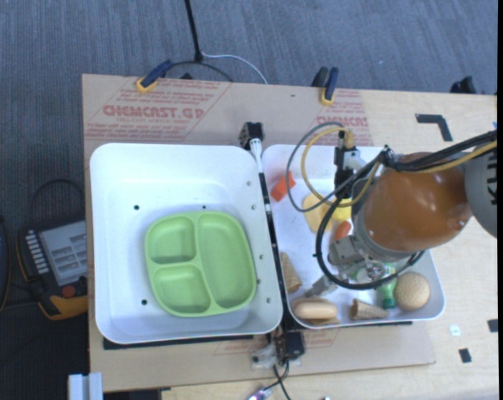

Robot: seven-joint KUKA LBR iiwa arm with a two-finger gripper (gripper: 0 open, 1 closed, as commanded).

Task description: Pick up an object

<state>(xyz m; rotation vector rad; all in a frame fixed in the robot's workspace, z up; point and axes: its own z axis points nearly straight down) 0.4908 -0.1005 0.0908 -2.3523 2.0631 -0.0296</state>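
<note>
I see my tool low in the right bin; its grip I cannot tell; nearest lies a tan oval bread roll at the front wall.

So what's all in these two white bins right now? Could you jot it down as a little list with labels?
left bin: a green divided plate
right bin: toy food, with the arm over it
near front edge: bread roll, cone, round bun
far end: orange piece, something yellow partly hidden
arm: orange wrist band, gripper low in the right bin
held: nothing visible between the fingers
</note>
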